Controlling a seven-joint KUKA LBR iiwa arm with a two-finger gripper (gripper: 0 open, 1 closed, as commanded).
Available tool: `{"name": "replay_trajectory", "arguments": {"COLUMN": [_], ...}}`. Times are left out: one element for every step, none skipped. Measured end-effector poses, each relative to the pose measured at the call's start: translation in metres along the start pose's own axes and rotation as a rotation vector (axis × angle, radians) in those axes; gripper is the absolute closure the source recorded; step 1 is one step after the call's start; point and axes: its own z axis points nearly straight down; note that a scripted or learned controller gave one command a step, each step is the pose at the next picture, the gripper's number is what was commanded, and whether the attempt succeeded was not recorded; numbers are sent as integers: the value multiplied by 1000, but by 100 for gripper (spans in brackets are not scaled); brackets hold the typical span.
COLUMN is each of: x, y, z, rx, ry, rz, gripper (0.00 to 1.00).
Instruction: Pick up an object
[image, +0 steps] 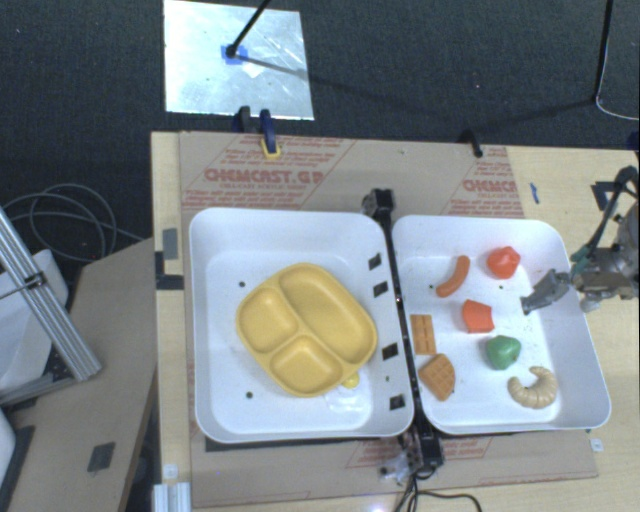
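Two shallow white bins sit side by side on the bench, the left bin (215, 330) and the right bin (585, 400), touching along their inner edges.

Nearest the front edge of the right bin lies one pale croissant (532, 388), curled like a crescent. Just left of it, by the dividing wall, is one tan waffle-like piece (437, 376), and beyond that one flat orange cracker (422, 334). Behind the croissant rests one green pepper-shaped piece (502, 351), then one orange-red block (477, 317). Farther back come one sausage (453, 276), lying at a slant, and one red-orange tomato-like piece (503, 262) to its right. That makes seven small food toys in this bin, all lying apart from one another.

The left bin holds a single thing: one yellow tray (305, 328) with three compartments, set at a tilt near the middle.

The gripper (545, 293) comes in from the right, over the right bin's right-hand rim, about level with the orange-red block and well apart from it. Its dark tip points leftward into the bin. Nothing is between its fingers as far as I can see; whether they stand wide or narrow, I cannot tell from here.

At the far back, beyond the bench, one shiny metal sheet (238, 60) lies on the dark floor.
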Motion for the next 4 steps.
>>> {"name": "replay_trajectory", "arguments": {"x": [42, 28, 13, 14], "y": [41, 26, -6, -2], "z": [-96, 56, 123, 109], "rx": [-13, 14, 8, -2], "ry": [-1, 3, 2, 0], "rz": [-8, 4, 5, 1], "gripper": [0, 0, 0, 100]}}
